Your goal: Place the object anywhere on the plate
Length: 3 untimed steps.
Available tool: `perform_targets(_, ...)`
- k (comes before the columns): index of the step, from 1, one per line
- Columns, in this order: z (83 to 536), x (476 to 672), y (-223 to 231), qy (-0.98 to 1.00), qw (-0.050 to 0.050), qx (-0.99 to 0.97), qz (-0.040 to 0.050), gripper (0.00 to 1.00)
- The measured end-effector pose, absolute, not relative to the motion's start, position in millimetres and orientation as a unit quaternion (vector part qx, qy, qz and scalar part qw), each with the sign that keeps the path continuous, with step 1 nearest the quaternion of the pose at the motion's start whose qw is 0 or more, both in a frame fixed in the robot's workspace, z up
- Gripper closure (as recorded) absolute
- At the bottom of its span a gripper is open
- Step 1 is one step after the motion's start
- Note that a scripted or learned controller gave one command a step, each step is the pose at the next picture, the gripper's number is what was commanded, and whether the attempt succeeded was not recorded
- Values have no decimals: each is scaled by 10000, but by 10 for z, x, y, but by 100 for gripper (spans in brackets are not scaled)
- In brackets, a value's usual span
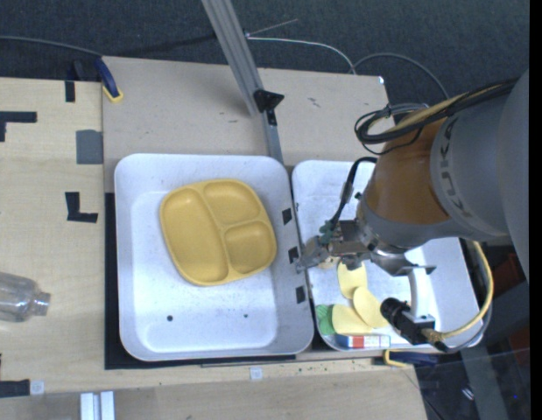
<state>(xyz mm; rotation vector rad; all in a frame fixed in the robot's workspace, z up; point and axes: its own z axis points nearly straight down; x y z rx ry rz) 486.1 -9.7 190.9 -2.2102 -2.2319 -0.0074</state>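
A yellow plate (220, 229) with three compartments lies in the left bin (139, 322), tilted toward its back half, with nothing on it. My gripper (323, 250) hangs low over the left side of the right bin (319, 186), close to the wall between the bins. Just below and to the right of it lie pale yellow pieces (356, 297) bunched in the bin's front left corner. The wrist hides what is directly under the gripper.
A green item (324, 318) and a flat red and blue item (358, 342) lie by the yellow pieces at the right bin's front edge. A metal pole (234, 42) slants in from the back. A clear bottle (15, 296) lies on the bench at far left.
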Motion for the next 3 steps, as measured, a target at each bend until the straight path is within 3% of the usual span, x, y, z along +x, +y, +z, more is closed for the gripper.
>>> perform_targets(1,1566,4894,-453,-7121,53,-7020,-89,0)
perform_targets(3,1505,4919,-546,-7152,116,-6987,-138,0)
